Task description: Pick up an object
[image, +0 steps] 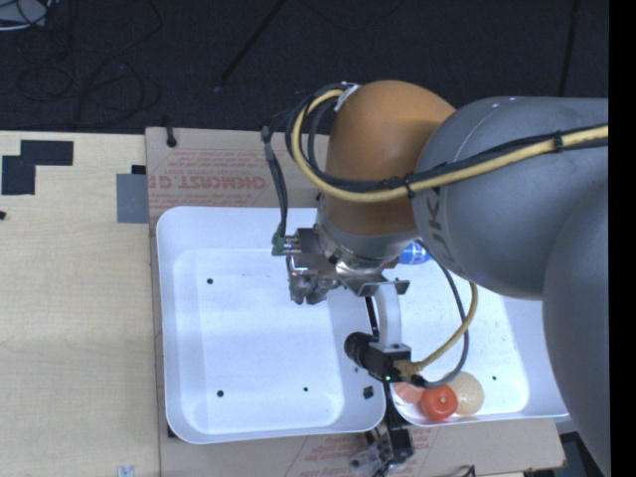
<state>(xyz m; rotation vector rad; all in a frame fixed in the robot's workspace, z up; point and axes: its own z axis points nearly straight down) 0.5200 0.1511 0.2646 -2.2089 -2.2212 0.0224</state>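
My gripper [311,288] hangs low over the inner edge of the left white bin [165,316], beside the ridge that divides the two bins. The orange wrist band and the grey arm cover most of the right bin [514,358]. A red ball [438,401] lies in the right bin's front corner, touching a cream ball [466,394] on its right and a pale pink piece [408,397] on its left. A blue object [414,253] peeks out from behind the wrist further back. I see nothing between the gripper and these things.
A cardboard sheet [209,172] with red print lies under the bins on the pale wooden bench [70,296]. The bulky arm fills the right side above the right bin.
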